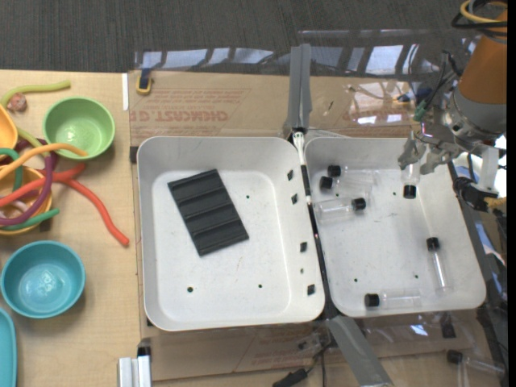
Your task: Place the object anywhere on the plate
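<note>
Your claw (419, 161) hangs at the right bin's (463, 240) back edge; I cannot tell its grip. Tubes (436, 262) look light, slippery; grab mid-body.

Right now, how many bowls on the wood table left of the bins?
2 whole: green bowl at the back, teal bowl nearer the front. Orange rim at the left edge may be another.

Left bin (153, 216) holds a black ridged plate (207, 211), lying tilted. Right bin (468, 240) holds several clear black-capped tubes (435, 263), scattered apart.
</note>
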Robot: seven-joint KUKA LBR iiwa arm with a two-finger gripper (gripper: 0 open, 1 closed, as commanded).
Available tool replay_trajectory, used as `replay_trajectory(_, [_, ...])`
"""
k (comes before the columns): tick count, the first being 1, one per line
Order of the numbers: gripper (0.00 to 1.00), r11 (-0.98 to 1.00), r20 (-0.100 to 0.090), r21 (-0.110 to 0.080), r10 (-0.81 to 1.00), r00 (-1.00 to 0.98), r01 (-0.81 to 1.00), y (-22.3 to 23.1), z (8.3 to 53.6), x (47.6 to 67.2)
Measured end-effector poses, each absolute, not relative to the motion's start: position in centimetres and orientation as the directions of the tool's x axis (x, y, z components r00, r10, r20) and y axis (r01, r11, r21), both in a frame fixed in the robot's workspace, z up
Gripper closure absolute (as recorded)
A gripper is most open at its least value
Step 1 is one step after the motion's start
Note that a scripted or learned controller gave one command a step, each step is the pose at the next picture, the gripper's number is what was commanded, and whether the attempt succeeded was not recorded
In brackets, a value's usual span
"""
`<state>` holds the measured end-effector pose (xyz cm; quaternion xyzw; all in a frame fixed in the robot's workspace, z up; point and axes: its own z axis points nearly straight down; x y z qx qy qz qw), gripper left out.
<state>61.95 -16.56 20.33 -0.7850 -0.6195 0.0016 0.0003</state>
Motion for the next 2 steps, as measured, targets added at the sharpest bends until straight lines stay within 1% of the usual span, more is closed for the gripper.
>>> replay_trajectory(1, [1.0, -0.194, -0.001, -0.005, 0.981, 0.194, 0.981, -9.6, 16.3, 56.0])
replay_trajectory(2, [1.0, -0.115, 0.0, -0.002, 0.993, 0.115, 0.993, -9.9, 12.1, 47.7])
